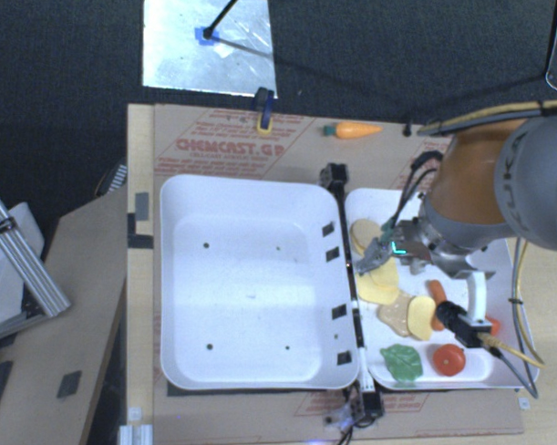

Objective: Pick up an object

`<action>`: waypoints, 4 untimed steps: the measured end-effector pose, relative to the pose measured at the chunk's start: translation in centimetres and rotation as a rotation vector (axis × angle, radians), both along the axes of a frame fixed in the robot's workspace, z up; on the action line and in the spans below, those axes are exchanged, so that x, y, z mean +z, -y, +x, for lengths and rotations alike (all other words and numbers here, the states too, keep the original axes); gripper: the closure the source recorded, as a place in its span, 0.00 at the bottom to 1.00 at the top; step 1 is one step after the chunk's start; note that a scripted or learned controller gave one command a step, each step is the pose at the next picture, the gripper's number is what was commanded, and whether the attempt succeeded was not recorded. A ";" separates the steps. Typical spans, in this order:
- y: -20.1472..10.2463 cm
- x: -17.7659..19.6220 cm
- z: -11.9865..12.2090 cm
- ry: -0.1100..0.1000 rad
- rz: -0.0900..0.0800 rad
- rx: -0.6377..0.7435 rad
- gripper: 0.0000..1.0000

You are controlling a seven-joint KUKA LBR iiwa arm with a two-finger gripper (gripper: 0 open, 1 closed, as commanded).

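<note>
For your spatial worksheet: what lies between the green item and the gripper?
In the camera view, yellow pieces lie between the green item and the gripper.

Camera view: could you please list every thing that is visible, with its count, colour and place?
left bin: 1, white, left half of the bench
right bin: 1, white, right half, under the arm
toy tomato: 1, red, right bin, near corner
green leafy toy: 1, green, right bin, near edge
pale yellow food pieces: several, yellow and tan, right bin, near the divider
orange piece: 1, orange, right bin, beside the arm
toy carrot: 1, orange, on the board behind the bins
clamp: 1, blue and yellow, board's far edge
metal sheet: 1, silver, floor beyond the bench
arm: 1, grey with orange band, from the right
hand: 1, dark, low over the yellow pieces
</note>
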State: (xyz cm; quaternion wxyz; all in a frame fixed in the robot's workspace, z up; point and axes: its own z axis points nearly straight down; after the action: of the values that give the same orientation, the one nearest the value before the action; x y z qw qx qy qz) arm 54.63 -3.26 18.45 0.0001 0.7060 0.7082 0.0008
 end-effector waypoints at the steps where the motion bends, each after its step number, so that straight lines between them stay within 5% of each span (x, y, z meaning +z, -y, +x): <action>1: -2.5 4.4 0.6 0.005 0.000 0.005 0.00; 2: -10.8 -0.2 -1.3 -0.005 0.003 0.009 0.00; 3: -16.7 -9.6 -1.2 -0.009 0.001 0.006 0.00; 4: -16.3 -8.0 -0.9 -0.001 0.000 0.000 1.00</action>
State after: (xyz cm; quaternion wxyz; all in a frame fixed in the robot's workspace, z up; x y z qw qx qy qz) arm 53.70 13.04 10.45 -0.0003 0.7062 0.7080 0.0002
